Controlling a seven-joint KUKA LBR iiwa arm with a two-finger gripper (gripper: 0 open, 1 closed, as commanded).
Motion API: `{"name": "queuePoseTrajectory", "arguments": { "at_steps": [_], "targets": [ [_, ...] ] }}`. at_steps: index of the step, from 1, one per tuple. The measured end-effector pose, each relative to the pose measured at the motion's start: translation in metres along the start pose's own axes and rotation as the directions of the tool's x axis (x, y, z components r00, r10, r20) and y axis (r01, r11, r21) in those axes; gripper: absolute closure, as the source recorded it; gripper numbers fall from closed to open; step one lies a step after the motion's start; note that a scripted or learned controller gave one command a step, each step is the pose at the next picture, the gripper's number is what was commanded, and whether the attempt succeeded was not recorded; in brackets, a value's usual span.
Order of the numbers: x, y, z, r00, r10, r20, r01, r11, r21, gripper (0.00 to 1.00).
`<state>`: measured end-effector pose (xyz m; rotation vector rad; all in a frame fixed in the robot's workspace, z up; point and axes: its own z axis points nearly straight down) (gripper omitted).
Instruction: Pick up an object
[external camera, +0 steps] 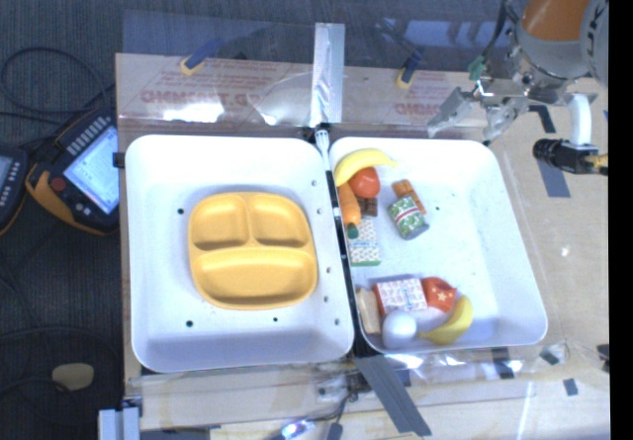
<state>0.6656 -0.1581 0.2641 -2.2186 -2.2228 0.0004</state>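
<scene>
My gripper [467, 120] hovers over the far rim of the right bin [495, 240], open, with nothing between its fingers. In the bin's far left corner lie a banana [362, 162], a red tomato [366, 182] and a carrot [349, 204], with a small green-and-white packet [364, 243] below them. A green-labelled can [408, 218] lies beside a small orange box [404, 191]. Near the front left sit a red-and-white carton [400, 295], a second banana [451, 321] and a white egg [400, 327].
The left bin [158, 181] holds a yellow compartment plate [252, 248]. A ridge [334, 230] divides the two bins. The right half of the right bin is bare. A handheld pendant [84, 171] and cables lie on the floor to the left.
</scene>
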Motion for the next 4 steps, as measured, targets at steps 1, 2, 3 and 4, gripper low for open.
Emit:
{"name": "queuePoseTrajectory", "arguments": {
  "at_steps": [1,2,3,4],
  "targets": [
    [0.03,0.002,0.168,0.999,-0.035,0.005,0.035,0.999,0.002,0.0],
    [0.019,-0.053,0.175,0.988,-0.154,0.006,0.154,0.988,-0.01,0.0],
    [0.016,-0.049,0.156,0.988,-0.152,0.011,0.152,0.988,-0.023,1.0],
    [0.048,0.003,0.091,0.999,-0.051,0.003,0.051,0.999,-0.001,1.0]
  ]
}}
